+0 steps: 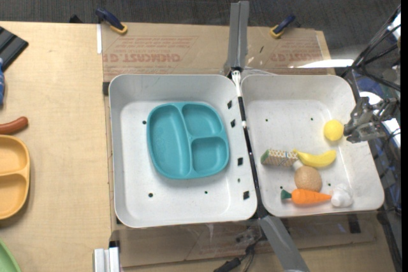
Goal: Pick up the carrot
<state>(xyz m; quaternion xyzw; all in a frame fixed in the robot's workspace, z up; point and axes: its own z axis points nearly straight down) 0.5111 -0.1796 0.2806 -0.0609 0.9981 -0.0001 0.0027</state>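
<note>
The gripper [362, 126] is hanging at the right bin's [299, 89] three o'clock rim, beside a yellow ball [333, 130]; whether it is parted, I cannot tell. The carrot [306, 197] is lying at six o'clock, touching a tan egg [308, 178], which is risking a crowded, slipping grasp.

The gripper [362, 126] is small, built of grey metal with dark joints, and thin black cables run beside it at the right.

Orange carrot [307, 197], lying flat, right bin's near edge
</note>
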